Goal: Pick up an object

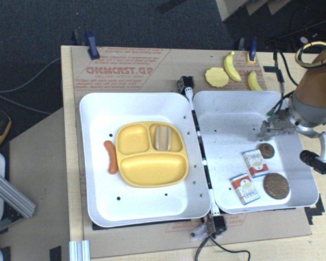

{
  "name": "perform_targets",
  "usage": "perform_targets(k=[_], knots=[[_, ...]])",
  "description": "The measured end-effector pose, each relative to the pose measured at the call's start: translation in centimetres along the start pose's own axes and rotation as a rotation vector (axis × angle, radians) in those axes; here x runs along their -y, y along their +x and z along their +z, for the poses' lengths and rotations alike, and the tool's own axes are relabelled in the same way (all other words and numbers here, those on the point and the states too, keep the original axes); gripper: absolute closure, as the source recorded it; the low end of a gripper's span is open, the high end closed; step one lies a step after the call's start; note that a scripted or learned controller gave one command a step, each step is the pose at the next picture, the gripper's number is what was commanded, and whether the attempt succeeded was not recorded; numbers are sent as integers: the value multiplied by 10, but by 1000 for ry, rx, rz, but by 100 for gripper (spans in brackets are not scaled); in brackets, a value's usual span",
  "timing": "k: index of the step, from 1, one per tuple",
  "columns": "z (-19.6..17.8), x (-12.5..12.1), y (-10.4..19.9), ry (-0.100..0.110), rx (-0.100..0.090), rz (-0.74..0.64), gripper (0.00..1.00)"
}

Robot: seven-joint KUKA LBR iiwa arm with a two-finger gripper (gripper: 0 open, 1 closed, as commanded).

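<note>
A: Where is the arm (314,94), and how does it sit?

B: It comes in from the right edge, orange band uppermost, bent down over the right bin (228,113); the hand (271,126) hangs low over the bin's upper right part, just above the small brown disc (267,150); whether it is apart or together I cannot tell, since it is a grey blur from here.

A: And the containers, biggest first?

B: The tabletop (125,69) carries both white bins side by side; the left bin (98,200) holds a yellow divided plate (151,162) near its middle, with a pale tan roll (163,138) in the plate's upper right compartment; an orange sausage (111,156) lies on the bin floor just beside the plate's left rim.

A: The right bin?

B: Four things lie in its lower right part, any of them there to be picked; a large brown cookie (276,185), a red and white packet (245,188) to its left, a second packet (255,162) above, and the small brown disc touching that packet's upper corner.

A: Anything outside the bins?

B: Beyond the right bin, on the tabletop, a yellow lump (217,77), a banana (232,68) beside it, and another yellow piece (254,81) to the right.
</note>
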State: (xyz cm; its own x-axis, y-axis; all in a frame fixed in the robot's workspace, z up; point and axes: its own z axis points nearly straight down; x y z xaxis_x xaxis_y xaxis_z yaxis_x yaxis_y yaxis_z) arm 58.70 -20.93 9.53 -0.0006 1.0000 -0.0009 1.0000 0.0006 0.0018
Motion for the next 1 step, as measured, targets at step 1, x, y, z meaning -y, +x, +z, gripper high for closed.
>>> perform_targets(k=[1], knots=[[1,0,0,1,0,1,0]])
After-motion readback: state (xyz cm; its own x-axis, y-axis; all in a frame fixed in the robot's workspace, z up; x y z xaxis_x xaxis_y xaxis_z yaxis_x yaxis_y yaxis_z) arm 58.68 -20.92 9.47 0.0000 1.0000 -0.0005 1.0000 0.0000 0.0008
